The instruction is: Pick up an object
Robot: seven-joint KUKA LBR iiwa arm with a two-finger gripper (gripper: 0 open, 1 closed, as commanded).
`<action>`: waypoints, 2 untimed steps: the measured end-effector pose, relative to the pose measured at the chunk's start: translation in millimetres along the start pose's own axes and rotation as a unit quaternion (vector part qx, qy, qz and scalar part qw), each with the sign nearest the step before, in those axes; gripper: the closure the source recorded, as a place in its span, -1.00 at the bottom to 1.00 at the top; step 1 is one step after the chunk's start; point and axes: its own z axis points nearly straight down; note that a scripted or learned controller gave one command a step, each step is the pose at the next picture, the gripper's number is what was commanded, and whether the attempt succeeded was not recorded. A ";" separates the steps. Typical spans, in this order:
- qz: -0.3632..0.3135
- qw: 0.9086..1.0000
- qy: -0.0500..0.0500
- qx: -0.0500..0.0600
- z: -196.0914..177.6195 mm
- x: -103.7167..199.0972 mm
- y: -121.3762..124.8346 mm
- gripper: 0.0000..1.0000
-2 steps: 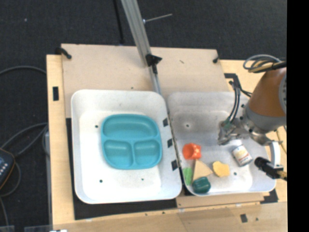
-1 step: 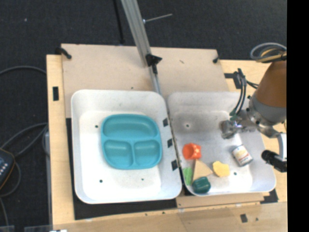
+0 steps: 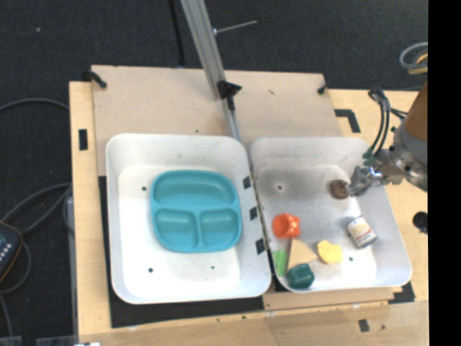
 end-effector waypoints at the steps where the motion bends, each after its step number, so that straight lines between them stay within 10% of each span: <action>1: -0.001 1.000 0.001 0.003 -5.8 -1.1 0.9 1.00; 2: -0.003 1.000 0.002 0.003 -4.0 46.6 5.3 1.00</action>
